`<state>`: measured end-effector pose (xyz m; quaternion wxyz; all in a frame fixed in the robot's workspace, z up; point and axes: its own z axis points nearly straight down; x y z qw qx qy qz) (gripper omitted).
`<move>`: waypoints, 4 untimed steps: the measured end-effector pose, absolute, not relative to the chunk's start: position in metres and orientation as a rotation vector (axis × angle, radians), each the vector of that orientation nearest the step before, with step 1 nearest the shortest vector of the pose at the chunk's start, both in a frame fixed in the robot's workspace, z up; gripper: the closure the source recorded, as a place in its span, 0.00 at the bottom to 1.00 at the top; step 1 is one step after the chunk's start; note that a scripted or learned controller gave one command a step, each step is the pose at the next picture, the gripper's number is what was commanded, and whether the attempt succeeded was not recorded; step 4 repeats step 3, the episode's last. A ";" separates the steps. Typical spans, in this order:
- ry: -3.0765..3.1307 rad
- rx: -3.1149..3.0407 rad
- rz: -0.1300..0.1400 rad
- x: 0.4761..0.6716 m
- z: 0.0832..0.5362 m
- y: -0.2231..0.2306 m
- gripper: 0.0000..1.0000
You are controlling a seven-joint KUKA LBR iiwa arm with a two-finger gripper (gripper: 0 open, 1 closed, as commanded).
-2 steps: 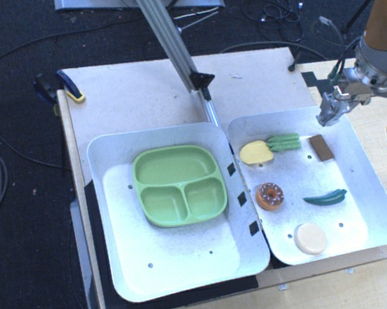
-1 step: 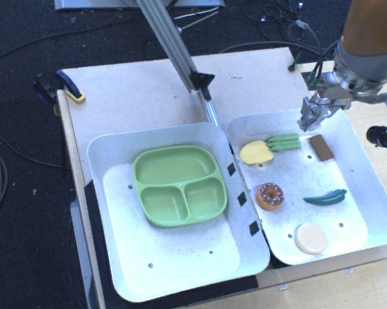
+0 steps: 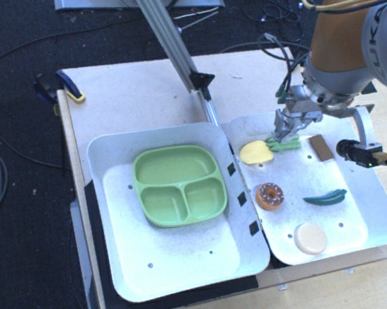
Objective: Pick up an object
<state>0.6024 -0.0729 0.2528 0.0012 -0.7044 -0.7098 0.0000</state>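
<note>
Right bin [image 3: 374, 221]: lemon [image 3: 255, 152], donut [image 3: 269, 195], pepper [image 3: 326, 198], disc [image 3: 310, 238], block [image 3: 320, 147]. Gripper [image 3: 281, 134] over green stalk [image 3: 285, 145]; fingers' spread: cannot tell.

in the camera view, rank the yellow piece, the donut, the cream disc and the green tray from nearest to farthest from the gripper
Measured from the gripper in the right bin:
1. Yellow piece, just left of it, in the same bin.
2. Donut, mid bin, toward the front.
3. Cream disc, by the right bin's front edge.
4. Green tray, over in the left bin.
</note>
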 end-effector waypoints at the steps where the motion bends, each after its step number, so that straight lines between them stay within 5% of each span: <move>1: -2.230 -2.210 -0.001 0.594 0.257 -0.015 1.00; 3: -2.229 -2.209 0.002 0.583 0.243 0.097 1.00; 4: -2.229 -2.209 0.002 0.583 0.243 0.097 1.00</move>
